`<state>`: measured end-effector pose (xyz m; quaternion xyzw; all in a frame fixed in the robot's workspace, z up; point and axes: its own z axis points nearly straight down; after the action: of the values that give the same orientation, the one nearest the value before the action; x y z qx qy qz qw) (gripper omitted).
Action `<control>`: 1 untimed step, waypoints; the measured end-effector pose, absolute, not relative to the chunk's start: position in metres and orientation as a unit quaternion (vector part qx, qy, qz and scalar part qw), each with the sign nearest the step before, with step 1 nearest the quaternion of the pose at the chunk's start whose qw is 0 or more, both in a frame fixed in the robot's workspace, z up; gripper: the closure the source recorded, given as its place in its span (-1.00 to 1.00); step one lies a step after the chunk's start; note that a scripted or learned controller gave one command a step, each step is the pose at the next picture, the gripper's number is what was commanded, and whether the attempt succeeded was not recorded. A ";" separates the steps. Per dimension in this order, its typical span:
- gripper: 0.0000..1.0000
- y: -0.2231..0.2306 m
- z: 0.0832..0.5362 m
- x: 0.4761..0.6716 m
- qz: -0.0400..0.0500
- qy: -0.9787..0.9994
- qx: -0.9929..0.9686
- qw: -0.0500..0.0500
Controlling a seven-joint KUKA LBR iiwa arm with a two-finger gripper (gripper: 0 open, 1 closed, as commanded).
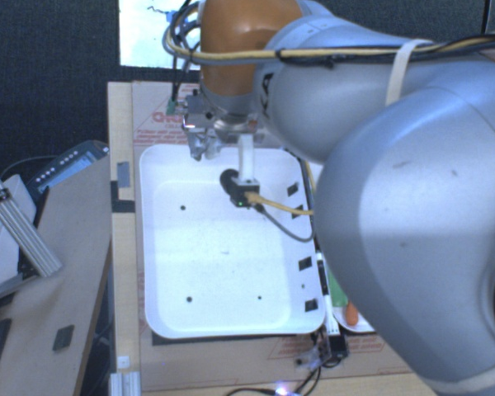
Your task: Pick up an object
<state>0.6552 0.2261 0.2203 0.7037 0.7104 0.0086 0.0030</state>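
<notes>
My gripper (201,145) hangs below the orange wrist band, over the far edge of the left white bin (169,308), near its back wall. Nothing shows between or under it. The grey arm covers most of the right bin (356,327); in the sliver of that bin left in sight lie a small orange object (351,313) and a green object (337,291) beside it, far from the gripper.
Black clips (304,264) line the divider between the two bins. On the left, a wooden side table (66,287) carries an aluminium rail (21,229) and a grey device (66,165). The arm's bulk fills the right half of the scene.
</notes>
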 end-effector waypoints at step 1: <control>1.00 0.235 0.112 0.667 -0.002 0.709 0.705 -0.001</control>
<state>0.6674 0.2346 0.1117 0.7049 0.7093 -0.0017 -0.0011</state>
